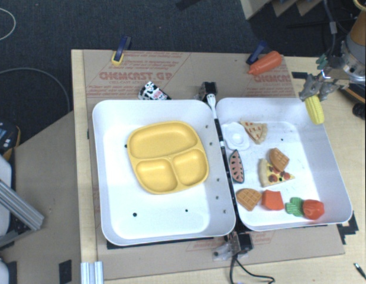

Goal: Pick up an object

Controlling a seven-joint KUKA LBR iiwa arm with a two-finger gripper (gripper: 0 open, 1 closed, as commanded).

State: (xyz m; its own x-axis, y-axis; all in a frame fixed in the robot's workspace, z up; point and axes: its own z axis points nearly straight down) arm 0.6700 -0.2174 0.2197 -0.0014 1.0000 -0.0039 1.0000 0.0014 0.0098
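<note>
A yellow toy corn cob (314, 109) hangs tilted just beneath the gripper (317, 91), its upper end touching the fingertips, above the right bin's (330, 158) rim at about one o'clock. Whether the fingers truly pinch it cannot be told. The arm (354, 52) reaches in from three o'clock, wrist pointing down-left.

arm: enters from upper right, wrist angled down-left | pincer (316, 93): low at right edge, fingers closed on a yellow corn cob (315, 109)
</note>
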